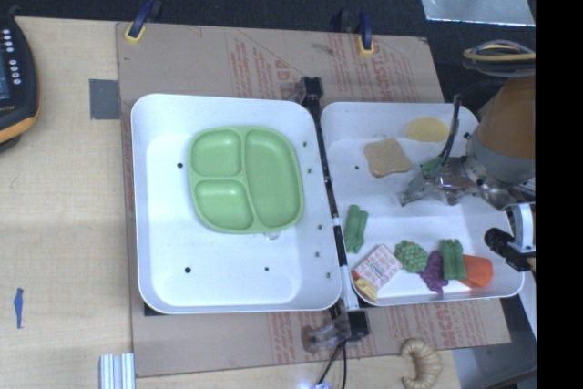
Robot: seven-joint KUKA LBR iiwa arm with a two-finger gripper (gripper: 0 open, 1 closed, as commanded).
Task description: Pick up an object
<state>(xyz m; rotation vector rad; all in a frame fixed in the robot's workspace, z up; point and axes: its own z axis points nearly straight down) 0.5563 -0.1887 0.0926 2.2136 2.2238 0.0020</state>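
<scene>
While the arm reaches in over the right bin, its tool sits low above that bin's floor, just right of the slice of toast and clear of it. Whether the tool is spread or pressed together I cannot tell; the metal parts blur against the white plastic, and nothing shows between them.

Taking the toast as landmark: a pale yellow piece lies up and to its right, near the bin's far wall. Below and left of the toast a green pepper-like piece rests by the bin's left edge. Further below sit a red-and-white packet, green grapes, a purple piece, a dark green piece and an orange carrot-like piece, clustered along the near wall.

Well left of the toast, the left bin holds a green divided plate.

By my reading the pick is not yet done: every candidate lies on the bin floor, so descent onto one, closure and lift all remain.
</scene>
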